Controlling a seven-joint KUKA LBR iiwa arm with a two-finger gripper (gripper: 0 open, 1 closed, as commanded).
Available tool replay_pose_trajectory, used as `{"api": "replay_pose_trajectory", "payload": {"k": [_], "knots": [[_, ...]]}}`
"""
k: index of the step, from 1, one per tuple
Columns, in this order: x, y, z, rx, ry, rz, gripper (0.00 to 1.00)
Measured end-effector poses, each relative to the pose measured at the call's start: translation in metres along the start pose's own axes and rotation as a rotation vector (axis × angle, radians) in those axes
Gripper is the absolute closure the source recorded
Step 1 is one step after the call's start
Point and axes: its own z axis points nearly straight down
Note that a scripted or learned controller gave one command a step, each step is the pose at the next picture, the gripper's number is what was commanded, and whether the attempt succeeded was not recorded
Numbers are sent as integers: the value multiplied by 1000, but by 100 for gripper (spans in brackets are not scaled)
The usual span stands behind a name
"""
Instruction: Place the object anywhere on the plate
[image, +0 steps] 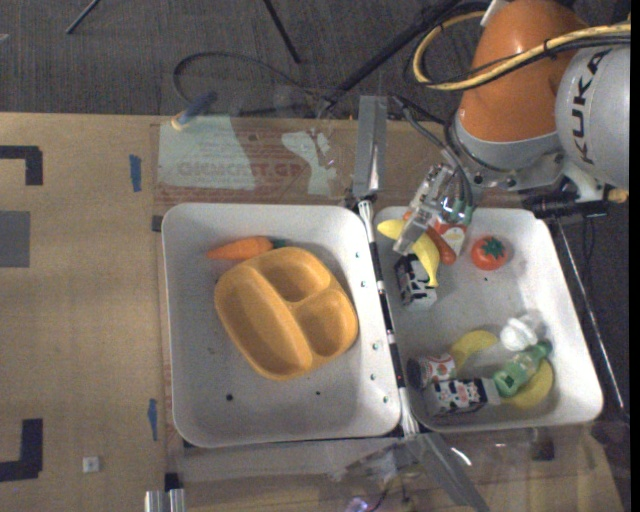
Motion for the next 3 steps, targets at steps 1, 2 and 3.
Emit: {"api": "replay_pose_trajectory", "payload": {"k": [1, 2, 3], "knots": [[33, 92, 15, -3, -3, -76, 100], [64, 22, 6, 0, 0, -297, 100], [64, 22, 6, -1, 0, -297, 0]]}}
